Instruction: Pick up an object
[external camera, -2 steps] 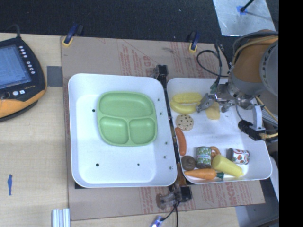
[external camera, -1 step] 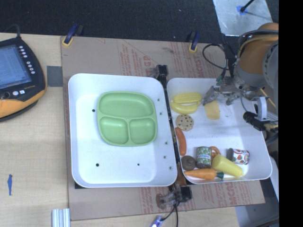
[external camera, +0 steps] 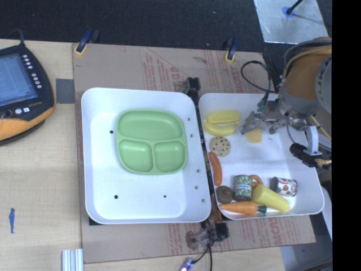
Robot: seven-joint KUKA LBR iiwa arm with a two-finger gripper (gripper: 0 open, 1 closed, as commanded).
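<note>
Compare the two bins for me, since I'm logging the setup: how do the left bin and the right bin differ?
The left bin holds one thing, a green divided plate; the right bin holds many small toy foods, among them a carrot and a cookie. The gripper hangs over the right bin, not the left bin. The left bin looks wider than the right bin. Both are shallow, white, and side by side.

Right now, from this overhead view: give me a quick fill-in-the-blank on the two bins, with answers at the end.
1. The green divided plate lies in the ____ bin.
2. The carrot lies along the ____ edge of the right bin.
3. The divided plate has ____ compartments.
4. The gripper is over the ____ bin.

Answers: left; near; three; right
</note>
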